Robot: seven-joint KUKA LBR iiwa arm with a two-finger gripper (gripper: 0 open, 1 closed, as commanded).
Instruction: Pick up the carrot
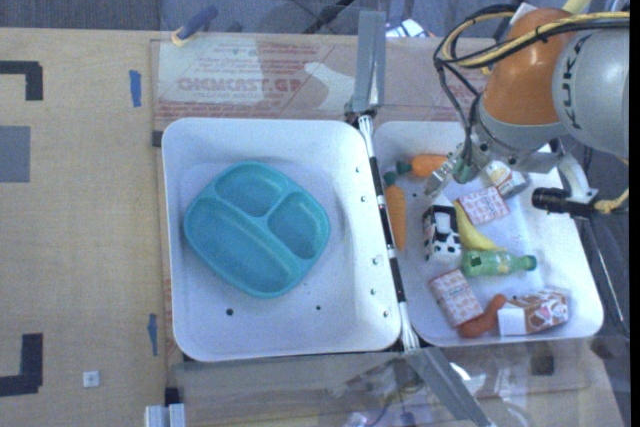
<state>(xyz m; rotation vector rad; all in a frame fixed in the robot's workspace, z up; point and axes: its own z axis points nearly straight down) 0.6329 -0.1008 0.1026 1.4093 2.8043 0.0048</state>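
- The right bin point(590, 310) serves as the landmark: it is the shallow white tray on the side from which the arm reaches in.
- The carrot point(397, 216) lies inside this bin along its left wall, lengthwise against the divider that separates it from the left bin point(180, 315).
- A second orange piece point(430, 165) sits at the bin's far left corner, just beyond the carrot; its exact nature cannot be told.
- The gripper point(448, 173) hangs over the bin's far part, just beside that orange piece and apart from the carrot; whether it is released or clenched cannot be told at this angle, and nothing is seen grasped.
- The grey arm point(600, 95) with its orange band point(525, 80) crosses the bin's far right corner.
- Near the bin's middle stand a black-and-white cow figure point(441, 233), a banana point(474, 231) and a green bottle point(495, 263) lying on its side.
- Toward the bin's near edge are a red-patterned packet point(455, 297), a red-orange item point(485, 317) and a small carton point(538, 311).
- Another patterned packet point(485, 205) lies toward the bin's far side, below the arm.
- To the left of the landmark, the other bin holds a teal divided plate point(257, 228).
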